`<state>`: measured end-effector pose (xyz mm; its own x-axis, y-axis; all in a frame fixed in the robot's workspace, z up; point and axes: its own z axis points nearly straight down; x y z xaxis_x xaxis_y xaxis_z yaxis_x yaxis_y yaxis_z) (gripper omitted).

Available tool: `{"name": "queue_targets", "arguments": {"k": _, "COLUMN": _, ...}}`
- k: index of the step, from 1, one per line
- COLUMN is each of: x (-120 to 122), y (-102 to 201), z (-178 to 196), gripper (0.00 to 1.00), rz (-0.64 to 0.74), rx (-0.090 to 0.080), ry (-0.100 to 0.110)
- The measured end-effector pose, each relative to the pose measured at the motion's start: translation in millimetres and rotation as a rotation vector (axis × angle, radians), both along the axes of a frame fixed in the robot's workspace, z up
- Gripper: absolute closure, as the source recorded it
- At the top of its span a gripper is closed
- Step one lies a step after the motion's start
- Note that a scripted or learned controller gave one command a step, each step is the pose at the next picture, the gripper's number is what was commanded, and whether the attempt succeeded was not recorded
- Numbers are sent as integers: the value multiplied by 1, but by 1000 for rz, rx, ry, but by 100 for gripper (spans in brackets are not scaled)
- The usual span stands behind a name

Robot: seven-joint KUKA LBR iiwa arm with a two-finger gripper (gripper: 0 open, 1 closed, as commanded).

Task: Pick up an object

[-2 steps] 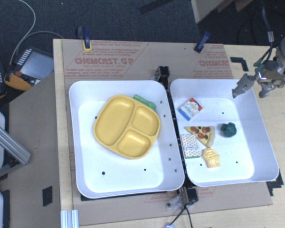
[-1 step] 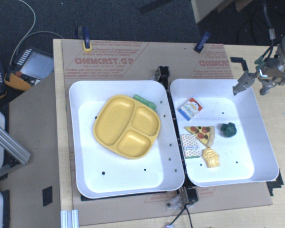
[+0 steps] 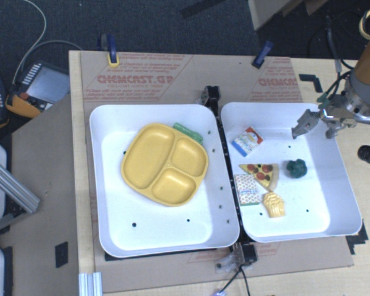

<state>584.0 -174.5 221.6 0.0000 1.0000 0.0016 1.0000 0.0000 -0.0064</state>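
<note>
While the gripper (image 3: 315, 124) is hovering over the upper right corner of the right bin (image 3: 339, 184), its two fingers are standing apart with nothing between them. One finger is pointing down-left near the bin's back wall; the other is sitting closer to the wrist.

Candidate objects are all lying in the right bin. A small blue and white packet (image 3: 246, 141) is resting near the bin's upper left. Below it, a pizza slice toy (image 3: 262, 172) is lying flat, touching or just beside a flat printed card (image 3: 247, 189). A yellow ridged toy (image 3: 274, 205) is sitting just below the pizza slice. A dark green lump (image 3: 296, 168) is sitting alone to the right, well apart from the rest and nearest the gripper.

Handling judgement: the green lump is looking like the best target. It is appearing small, light and rounded, probably plastic or rubber, so it may roll or squirt out if pinched off-centre; the fingers should be closing across its widest part. The card is looking too flat to take hold of. The packet may be crushing or sliding.

The left bin (image 3: 111, 165) is holding a yellow divided plate (image 3: 164, 163), with a green item (image 3: 188, 132) partly tucked behind its upper edge.
</note>
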Motion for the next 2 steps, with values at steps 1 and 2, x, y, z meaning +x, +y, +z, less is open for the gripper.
{"name": "queue_targets", "arguments": {"k": 1, "x": -1, "y": 5, "z": -64, "gripper": 0, "rz": 0, "rx": 1, "ry": 2}}
{"name": "queue_targets", "arguments": {"k": 2, "x": -4, "y": 7, "z": -107, "gripper": 0, "rz": 0, "rx": 0, "ry": 0}}
